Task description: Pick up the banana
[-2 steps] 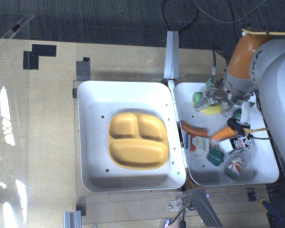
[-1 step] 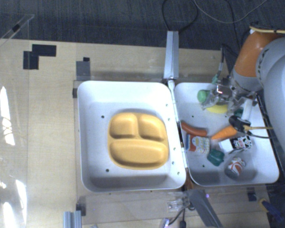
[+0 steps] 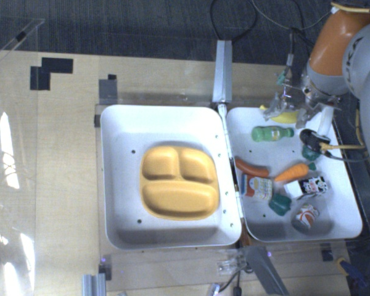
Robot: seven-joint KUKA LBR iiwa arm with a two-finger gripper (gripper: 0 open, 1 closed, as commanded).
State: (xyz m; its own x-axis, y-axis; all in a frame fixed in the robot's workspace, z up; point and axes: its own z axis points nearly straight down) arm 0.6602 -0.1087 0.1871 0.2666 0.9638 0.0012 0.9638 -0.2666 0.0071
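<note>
Jaws (image 3: 291, 108) sit at the upper right of the frame, over the right bin's (image 3: 351, 217) far edge, and I see them closed on the yellow banana (image 3: 284, 117)

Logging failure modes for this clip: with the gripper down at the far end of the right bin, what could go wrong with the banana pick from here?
1. The banana lies close to the right bin's far wall, mostly covered by the gripper, so a finger might catch the wall or close off-centre.
2. The green bottle lies just beside the banana and could be nudged or pinched instead.
</note>
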